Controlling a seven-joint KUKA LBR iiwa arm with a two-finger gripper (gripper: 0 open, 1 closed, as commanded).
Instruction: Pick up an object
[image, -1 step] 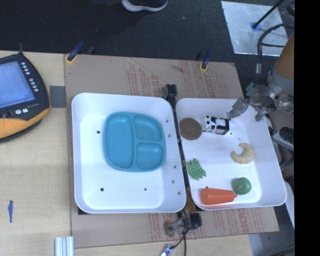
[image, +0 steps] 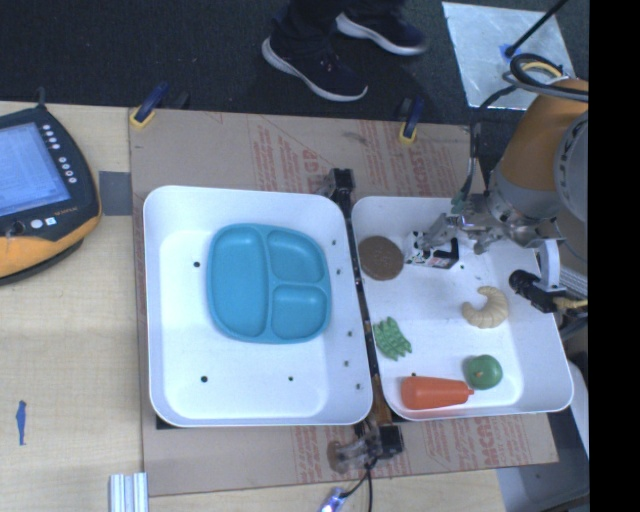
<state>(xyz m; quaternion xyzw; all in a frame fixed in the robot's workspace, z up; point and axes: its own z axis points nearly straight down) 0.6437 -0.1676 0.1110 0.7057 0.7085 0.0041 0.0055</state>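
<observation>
The right bin (image: 530, 395) holds a brown round cookie (image: 380, 257), a tan croissant (image: 487, 307), a green leafy piece (image: 391, 339), a green apple (image: 484, 371) and an orange carrot (image: 435, 392). My gripper (image: 434, 249) hangs low over the bin's back part, just right of the cookie and apart from it. It stands open with nothing between its fingers. The grey arm with its orange band (image: 545, 135) reaches in from the right.
A blue divided plate (image: 268, 282) lies in the left bin (image: 170, 380). A teach pendant (image: 35, 190) rests on the bench at far left. Clamps sit between the bins at back (image: 342, 185) and front (image: 365, 447). A person's shoes (image: 320, 60) stand beyond the bench.
</observation>
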